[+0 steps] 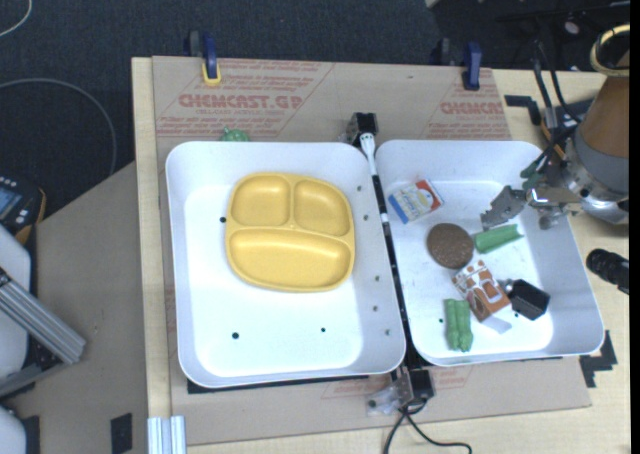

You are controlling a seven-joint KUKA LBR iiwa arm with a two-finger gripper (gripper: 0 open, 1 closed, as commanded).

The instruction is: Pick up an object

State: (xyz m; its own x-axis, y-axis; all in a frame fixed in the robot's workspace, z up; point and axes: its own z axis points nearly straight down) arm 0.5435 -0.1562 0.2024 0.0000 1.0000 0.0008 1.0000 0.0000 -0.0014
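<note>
The claw hangs over the right bin; its state cannot be determined. Beneath it lie a green strip, brown disc and black block. The left bin holds a yellow tray

The arm comes in from the right edge of the camera view, its wrist bent downward. The end effector points to the left and low, its grey fingers slightly spread, with nothing between them.

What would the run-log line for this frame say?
gripper: over right bin, holding nothing | nearest: green block | yellow plate: left bin | pick: not yet done
</note>
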